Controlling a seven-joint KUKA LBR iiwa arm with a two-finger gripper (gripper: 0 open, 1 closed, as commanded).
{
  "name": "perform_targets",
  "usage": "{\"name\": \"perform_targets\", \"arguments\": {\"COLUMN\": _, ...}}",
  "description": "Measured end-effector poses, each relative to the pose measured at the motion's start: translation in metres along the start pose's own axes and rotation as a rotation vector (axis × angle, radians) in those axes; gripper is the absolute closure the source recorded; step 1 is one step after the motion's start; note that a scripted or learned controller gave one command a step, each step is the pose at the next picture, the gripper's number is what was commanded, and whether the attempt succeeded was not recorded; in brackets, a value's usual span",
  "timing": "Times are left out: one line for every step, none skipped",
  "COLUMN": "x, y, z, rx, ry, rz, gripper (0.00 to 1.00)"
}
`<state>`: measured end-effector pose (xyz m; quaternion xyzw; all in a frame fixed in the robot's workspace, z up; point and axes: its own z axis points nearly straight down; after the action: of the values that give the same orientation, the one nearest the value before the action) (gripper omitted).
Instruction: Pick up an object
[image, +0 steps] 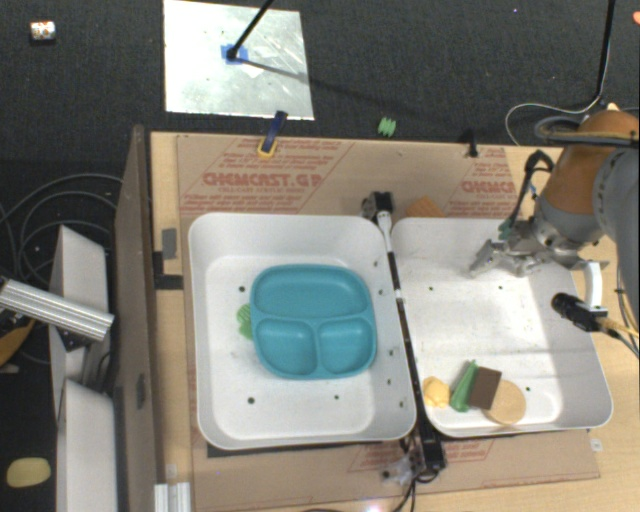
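Nothing lifted yet: gripper (497, 257), fingers spread and empty, hovers in right bin (560, 415), far from sponge (478, 387).

Red print on the brown board sheet

The board sheet (300, 170) under the bins carries red lettering reading roughly "CHEMCAST GP" at upper left; a second, cut-off red print sits at upper right, unreadable.

You see two white bins side by side on the table (300, 170). The left bin (215, 400) is next to the right bin (590, 395). Behind the left bin, a shiny sheet (270, 70) lies on dark floor (80, 90). Left of it, black cables (50, 215) curl.
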<state>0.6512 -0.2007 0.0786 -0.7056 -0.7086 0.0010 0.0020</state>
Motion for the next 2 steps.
{"name": "perform_targets", "arguments": {"x": -0.006, "y": 0.02, "z": -0.118, "rx": -0.018, "ry": -0.006, "rz": -0.001, "gripper": 0.0}}
{"name": "perform_targets", "arguments": {"x": 0.012, "y": 0.012, "z": 0.001, "rx": 0.001, "ry": 0.001, "rz": -0.001, "gripper": 0.0}}
